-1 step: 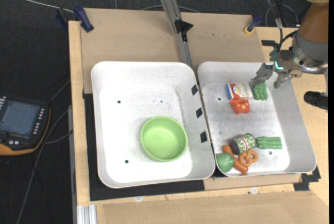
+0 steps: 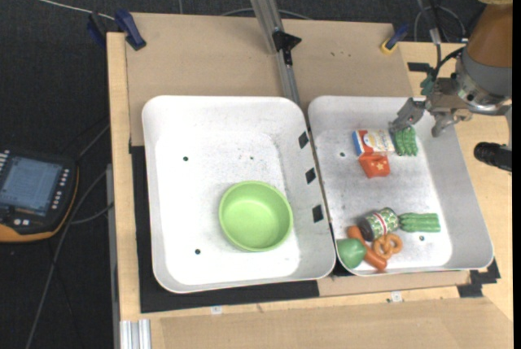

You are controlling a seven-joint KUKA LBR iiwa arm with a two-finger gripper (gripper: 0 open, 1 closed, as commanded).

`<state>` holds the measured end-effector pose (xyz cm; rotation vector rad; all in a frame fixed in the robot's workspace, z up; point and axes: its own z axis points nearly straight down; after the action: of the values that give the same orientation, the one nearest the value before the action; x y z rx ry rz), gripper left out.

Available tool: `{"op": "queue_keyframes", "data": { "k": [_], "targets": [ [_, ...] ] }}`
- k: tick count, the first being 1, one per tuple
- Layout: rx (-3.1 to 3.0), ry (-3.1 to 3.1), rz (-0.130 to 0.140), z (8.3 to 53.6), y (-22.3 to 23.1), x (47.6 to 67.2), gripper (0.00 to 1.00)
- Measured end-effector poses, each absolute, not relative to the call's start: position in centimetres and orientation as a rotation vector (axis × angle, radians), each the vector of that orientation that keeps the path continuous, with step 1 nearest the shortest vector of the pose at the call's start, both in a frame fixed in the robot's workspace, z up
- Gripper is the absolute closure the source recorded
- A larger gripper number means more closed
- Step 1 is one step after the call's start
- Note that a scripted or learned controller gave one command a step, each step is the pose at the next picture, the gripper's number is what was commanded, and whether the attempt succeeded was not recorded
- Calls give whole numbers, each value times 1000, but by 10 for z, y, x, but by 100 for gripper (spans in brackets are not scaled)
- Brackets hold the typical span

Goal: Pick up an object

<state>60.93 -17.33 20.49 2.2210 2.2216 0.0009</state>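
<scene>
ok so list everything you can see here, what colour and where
bins: 2, white, side by side on the bench
bowl: 1, green, left bin, near front
carton: 1, white, blue and red, right bin, back
block: 1, red, in front of the carton
green toy: 1, right of the carton
toy pile: several, green and orange, right bin front
handheld screen: 1, orange-edged, far left
gripper: 1, grey, over right bin's back

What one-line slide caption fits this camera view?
Gripper poised over toys in the right bin; green bowl in the left bin.
</scene>
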Motion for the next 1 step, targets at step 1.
{"op": "queue_keyframes", "data": {
  "k": [1],
  "targets": [
    [2224,2223,-3,153,-181,602,0]
  ]
}}
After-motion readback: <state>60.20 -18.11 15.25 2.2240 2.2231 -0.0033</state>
